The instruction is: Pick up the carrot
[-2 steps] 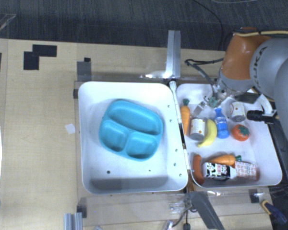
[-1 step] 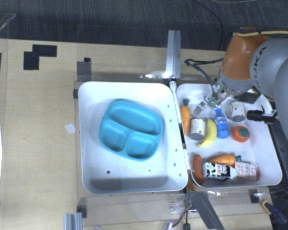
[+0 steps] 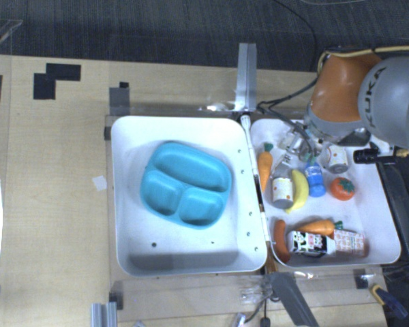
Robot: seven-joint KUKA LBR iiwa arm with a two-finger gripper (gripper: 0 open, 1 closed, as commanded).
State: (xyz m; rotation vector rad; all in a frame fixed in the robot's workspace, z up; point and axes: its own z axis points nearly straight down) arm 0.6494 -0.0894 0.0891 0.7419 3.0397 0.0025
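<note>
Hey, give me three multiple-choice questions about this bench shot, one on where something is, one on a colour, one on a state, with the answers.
1. Where does the divided tray lie?
A. In the left bin
B. In the right bin
C. On the bench outside the bins

2. What colour is the tray?
A. Red
B. Blue
C. Yellow

3. How does the banana lie?
A. Apart from everything
B. On top of the tray
C. Against a small can

Answers:
1. A: the tray sits inside the left bin, while the pincer hovers over the right bin.
2. B: the tray is light blue all over.
3. C: the banana curves beside the small can, touching it; the carrot lies just left of them along the bin wall.
</note>
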